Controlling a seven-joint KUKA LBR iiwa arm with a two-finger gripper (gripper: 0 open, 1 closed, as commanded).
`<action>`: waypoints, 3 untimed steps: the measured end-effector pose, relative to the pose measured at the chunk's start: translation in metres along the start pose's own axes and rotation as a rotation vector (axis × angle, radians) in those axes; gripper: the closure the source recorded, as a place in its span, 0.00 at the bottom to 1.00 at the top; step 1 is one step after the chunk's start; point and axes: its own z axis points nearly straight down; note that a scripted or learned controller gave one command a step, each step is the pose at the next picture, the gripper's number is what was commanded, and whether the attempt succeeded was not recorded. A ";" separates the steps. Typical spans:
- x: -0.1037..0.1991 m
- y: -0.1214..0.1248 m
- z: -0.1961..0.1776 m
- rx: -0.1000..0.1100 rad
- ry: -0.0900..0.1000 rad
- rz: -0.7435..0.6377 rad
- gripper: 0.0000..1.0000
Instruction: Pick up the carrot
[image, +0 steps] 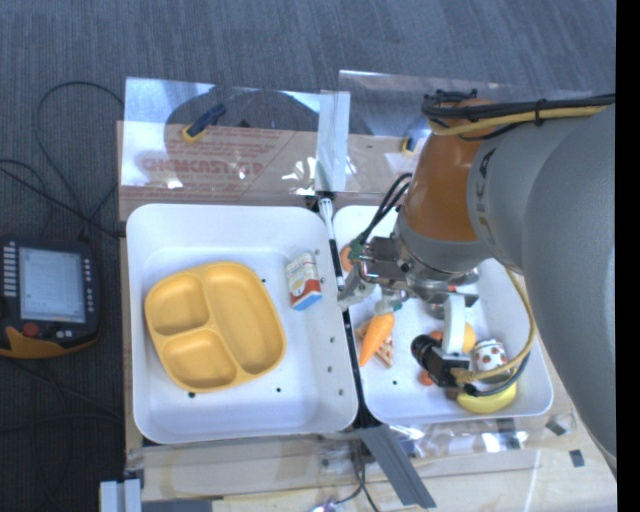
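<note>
The orange carrot (377, 338) lies in the right bin (530, 340), close to its left wall, with its tip pointing toward the front. My gripper (386, 298) hangs just above the carrot's thick upper end, under the orange-banded wrist. The carrot still rests on the bin floor.
A yellow banana (488, 401) and a small white and red object (487, 354) sit in the right bin's front right corner. Another orange piece (346, 256) lies by that bin's left wall. The left bin (150, 225) holds a yellow divided plate (213, 325) and a small carton (303, 280).
</note>
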 end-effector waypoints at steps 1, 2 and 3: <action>-0.022 0.013 0.000 0.003 -0.001 -0.476 1.00; -0.021 0.013 0.000 0.003 -0.001 -0.478 0.00; -0.092 0.017 0.062 0.009 -0.001 -0.538 0.00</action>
